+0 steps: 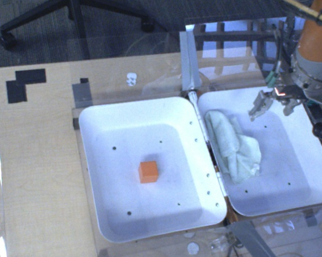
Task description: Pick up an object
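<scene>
The gripper point(274, 103) hangs splayed and empty over the right bin point(313, 192), near a crumpled pale cloth point(234, 147); an orange block point(148, 172) sits in the left bin point(111, 221). The limp cloth could slip from a shallow pinch.

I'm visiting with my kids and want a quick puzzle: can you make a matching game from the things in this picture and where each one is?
Things:
1. orange cube
2. pale green cloth
3. gripper
4. office chair base

Places:
A. on the floor beyond the bench
B. crumpled along the left side of the right bin
C. over the upper right part of the right bin
D. near the middle of the left bin

Pairs: 1-D, 2-B, 3-C, 4-A
</scene>
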`<state>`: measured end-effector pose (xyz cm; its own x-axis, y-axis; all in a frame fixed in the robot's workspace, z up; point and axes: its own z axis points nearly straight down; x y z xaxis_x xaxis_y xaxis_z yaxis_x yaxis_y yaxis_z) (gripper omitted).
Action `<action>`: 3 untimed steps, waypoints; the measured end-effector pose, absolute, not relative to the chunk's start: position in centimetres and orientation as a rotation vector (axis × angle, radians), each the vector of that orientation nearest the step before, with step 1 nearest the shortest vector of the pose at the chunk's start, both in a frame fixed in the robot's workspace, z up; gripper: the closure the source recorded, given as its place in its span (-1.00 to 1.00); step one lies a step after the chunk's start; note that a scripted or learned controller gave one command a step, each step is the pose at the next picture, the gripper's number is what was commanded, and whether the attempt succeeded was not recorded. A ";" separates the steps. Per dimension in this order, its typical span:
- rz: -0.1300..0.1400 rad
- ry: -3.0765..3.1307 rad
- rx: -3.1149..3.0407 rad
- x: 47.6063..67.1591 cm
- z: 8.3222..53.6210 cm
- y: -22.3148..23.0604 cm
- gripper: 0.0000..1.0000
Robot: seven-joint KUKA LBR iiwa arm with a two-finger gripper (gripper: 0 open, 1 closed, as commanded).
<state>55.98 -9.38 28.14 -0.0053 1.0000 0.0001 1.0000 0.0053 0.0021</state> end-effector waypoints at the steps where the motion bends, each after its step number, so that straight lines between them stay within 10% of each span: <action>1: 0.002 2.409 2.016 54.1 18.6 -7.9 -1.00; 2: 0.018 2.194 2.235 56.7 9.1 -8.8 -1.00; 3: 0.026 2.194 2.230 57.0 10.3 -8.6 1.00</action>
<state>56.96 -8.64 10.31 0.0162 0.9999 0.0025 0.9996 -0.0163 0.0213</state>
